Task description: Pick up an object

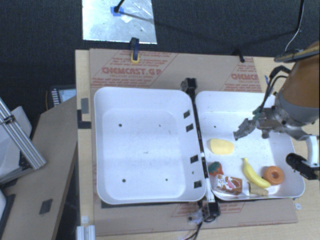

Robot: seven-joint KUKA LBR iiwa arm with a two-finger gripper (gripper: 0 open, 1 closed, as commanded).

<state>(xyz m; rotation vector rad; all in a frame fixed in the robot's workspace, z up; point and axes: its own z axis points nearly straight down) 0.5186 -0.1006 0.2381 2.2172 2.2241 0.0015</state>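
From the overhead camera, the gripper (243, 129) hangs over the right bin (225, 101), reaching in from the right on the grey arm with its orange band (302, 86). Whether anything sits between its tips, or how far apart they stand, cannot be told at this size — the end is a small dark shape with nothing visibly beneath it but bare white floor.

Just below and left of the gripper lies a pale yellow lump (221, 146), apart from it, its long axis running roughly left to right. Nearer the front wall lies a banana (253, 173), its long axis slanting from upper left to lower right, with an orange ring (273, 174) just beside its lower end. A red-and-white packet (229, 184) rests at the front left corner, and a small red and green item (215, 168) sits just above it, against the divider. The left bin (107, 104) stands alongside.
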